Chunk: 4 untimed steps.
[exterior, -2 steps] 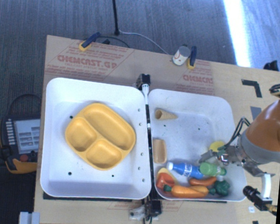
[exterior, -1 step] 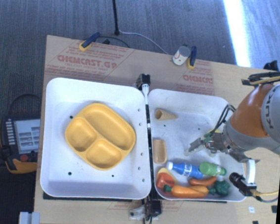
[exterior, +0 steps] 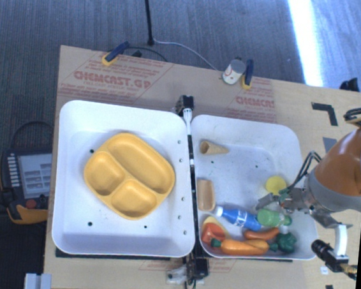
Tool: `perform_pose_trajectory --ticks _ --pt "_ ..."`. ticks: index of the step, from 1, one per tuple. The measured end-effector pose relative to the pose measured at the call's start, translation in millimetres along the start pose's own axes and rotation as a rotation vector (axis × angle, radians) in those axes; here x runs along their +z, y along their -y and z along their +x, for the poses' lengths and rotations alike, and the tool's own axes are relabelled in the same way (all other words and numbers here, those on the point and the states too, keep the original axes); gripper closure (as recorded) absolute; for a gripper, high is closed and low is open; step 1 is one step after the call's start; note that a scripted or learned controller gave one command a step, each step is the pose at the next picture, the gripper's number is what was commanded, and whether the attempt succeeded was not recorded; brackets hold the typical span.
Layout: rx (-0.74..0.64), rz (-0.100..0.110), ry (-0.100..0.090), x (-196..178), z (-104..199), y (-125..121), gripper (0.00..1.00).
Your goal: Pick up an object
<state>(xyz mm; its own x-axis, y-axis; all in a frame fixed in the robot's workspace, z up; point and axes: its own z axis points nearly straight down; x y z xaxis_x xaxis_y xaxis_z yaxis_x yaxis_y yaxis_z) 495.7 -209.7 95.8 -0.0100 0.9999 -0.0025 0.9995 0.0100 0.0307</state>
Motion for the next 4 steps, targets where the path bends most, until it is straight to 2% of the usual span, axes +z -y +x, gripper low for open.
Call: perform_pose_trajectory --ticks 1,2,3,4 --pt "0.000 0.000 0.000 0 0 0 0.00" --pt "0.009 0.011 0.010 4 27 -64 0.00" --pt "0.006 0.014 0.005 8 5 -135 0.00" --pt "0.004 0.049 -0.029 8 -5 -176 0.00"
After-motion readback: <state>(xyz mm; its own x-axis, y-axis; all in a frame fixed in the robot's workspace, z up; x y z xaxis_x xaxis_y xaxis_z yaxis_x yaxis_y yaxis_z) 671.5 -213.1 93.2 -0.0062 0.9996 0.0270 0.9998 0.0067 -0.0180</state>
